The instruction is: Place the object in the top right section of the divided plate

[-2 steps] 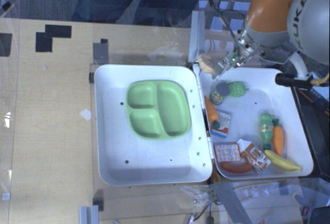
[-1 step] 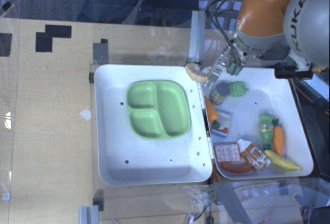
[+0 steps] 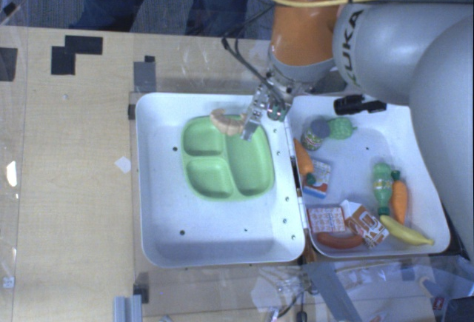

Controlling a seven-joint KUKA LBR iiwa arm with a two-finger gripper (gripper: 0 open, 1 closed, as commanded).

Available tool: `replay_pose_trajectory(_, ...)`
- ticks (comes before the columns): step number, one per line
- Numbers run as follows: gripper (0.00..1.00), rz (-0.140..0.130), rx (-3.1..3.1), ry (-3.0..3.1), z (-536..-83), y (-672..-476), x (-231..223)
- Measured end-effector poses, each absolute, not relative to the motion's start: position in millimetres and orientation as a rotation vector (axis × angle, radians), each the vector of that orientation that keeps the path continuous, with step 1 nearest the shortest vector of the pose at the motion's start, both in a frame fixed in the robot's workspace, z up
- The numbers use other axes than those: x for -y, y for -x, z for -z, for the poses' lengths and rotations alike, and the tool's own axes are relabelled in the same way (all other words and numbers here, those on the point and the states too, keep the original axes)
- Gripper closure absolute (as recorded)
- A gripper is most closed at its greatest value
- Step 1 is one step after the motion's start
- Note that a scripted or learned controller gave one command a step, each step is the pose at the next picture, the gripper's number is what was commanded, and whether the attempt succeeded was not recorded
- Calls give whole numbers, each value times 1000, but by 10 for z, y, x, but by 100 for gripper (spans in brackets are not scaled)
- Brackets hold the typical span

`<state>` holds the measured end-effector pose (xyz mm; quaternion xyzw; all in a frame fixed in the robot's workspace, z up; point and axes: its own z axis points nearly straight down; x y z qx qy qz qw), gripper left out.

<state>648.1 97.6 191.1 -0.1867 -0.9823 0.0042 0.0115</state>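
Part of the maker's lettering, "KU", can be read on the grey arm point(image 3: 385, 39) beside its orange band; the printing on the small cartons in the right bin point(image 3: 415, 165) is too small to be read. The task's thing, a pale tan, flattish, pastry-like object point(image 3: 224, 121), is seen at the upper edge of the green divided plate point(image 3: 226, 158), which lies in the left bin point(image 3: 159, 187). The gripper point(image 3: 248, 124) is seen right beside the object, over the top of the plate's tall right section; whether the object is held between its fingers cannot be told, nor how far they are parted. In the right bin are gathered a banana point(image 3: 404, 232), a carrot point(image 3: 399, 198), a green bottle point(image 3: 381, 183), a small can point(image 3: 317, 134) and a green leafy piece point(image 3: 341, 126).
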Motion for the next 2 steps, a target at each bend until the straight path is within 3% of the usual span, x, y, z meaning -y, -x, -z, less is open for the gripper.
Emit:
replay_pose_trajectory(1, 100, 6, 3126, 381, -1783, -6530, -1344)
replay_pose_trajectory(2, 100, 6, 3139, 257, -2031, -6131, -1491)
